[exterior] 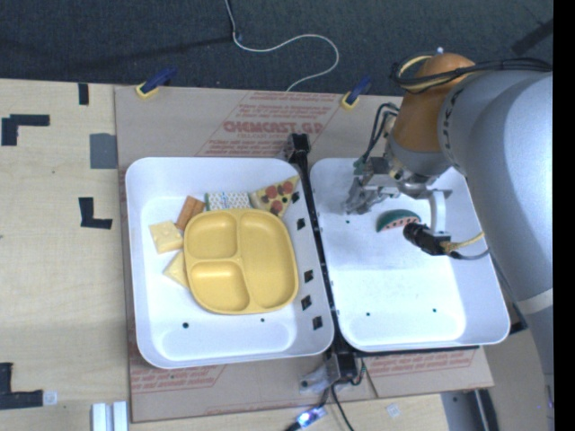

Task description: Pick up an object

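Over right bin [404,326], hand [359,197] sits low near its back-left corner, finger state unclear; watermelon-slice toy [396,219] lies just beside it, untouched; yellow divided plate [241,260] fills left bin [216,344]

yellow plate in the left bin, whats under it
Poking out from under the yellow plate: a cracker square, a brown piece and a pizza slice. Anything fully beneath stays hidden.

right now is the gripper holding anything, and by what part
Cannot be told. The gripper hangs low in the right bin, and the watermelon slice lies apart beside it.
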You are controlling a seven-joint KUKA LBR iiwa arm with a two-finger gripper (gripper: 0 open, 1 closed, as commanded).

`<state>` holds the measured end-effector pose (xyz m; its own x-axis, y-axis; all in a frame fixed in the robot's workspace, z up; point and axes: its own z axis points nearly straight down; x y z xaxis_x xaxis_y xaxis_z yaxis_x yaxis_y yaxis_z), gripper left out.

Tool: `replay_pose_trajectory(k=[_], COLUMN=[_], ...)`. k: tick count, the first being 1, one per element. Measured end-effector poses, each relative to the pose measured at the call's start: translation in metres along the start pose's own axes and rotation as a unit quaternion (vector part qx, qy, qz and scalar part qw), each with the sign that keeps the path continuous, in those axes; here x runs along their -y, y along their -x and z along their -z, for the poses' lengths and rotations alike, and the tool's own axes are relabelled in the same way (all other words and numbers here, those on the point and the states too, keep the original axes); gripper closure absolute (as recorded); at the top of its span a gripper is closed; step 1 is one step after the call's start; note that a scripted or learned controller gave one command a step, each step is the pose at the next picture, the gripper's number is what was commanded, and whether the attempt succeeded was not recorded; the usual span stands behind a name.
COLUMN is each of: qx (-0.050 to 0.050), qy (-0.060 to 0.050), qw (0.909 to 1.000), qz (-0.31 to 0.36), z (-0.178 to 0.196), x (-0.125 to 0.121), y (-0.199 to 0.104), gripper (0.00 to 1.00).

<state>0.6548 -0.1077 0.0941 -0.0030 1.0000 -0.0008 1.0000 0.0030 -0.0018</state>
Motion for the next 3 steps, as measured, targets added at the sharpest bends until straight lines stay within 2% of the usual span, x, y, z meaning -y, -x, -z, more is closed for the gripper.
replay_pose_trajectory(k=[3], qx=[0.0], qy=[0.003], qw=[1.0], qz=[0.0], z=[0.134], x=[-0.002], y=[-0.001], gripper=[1.0])
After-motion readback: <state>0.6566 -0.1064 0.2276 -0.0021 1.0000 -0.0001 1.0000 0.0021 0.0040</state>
